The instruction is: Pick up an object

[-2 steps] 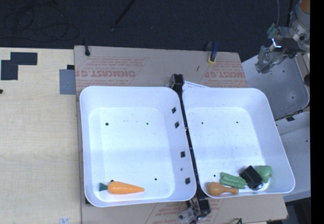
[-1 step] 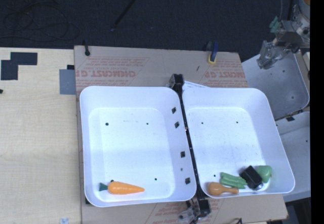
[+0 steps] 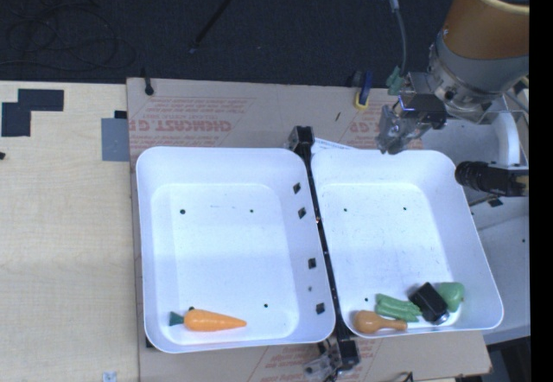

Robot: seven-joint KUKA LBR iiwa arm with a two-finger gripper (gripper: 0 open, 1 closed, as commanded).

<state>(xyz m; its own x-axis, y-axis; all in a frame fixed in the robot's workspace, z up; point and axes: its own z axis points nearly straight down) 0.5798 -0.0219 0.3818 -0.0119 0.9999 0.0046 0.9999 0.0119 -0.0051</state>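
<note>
An orange toy carrot (image 3: 212,320) with a green top lies at the near left corner of the left bin (image 3: 155,199). In the right bin (image 3: 467,207), at its near right corner, sit a black block (image 3: 429,301), a green pea pod (image 3: 397,307), another green piece (image 3: 451,292) and a tan pear-like piece (image 3: 377,322). My gripper (image 3: 396,136) hangs above the far rim of the right bin, well away from those objects. Nothing shows between its fingers.
A black divider strip (image 3: 313,233) runs between the two bins. A black cylinder (image 3: 484,176) juts in beside the right bin's far right side. Cables and a yellow clip (image 3: 361,98) lie on the cardboard behind the bins.
</note>
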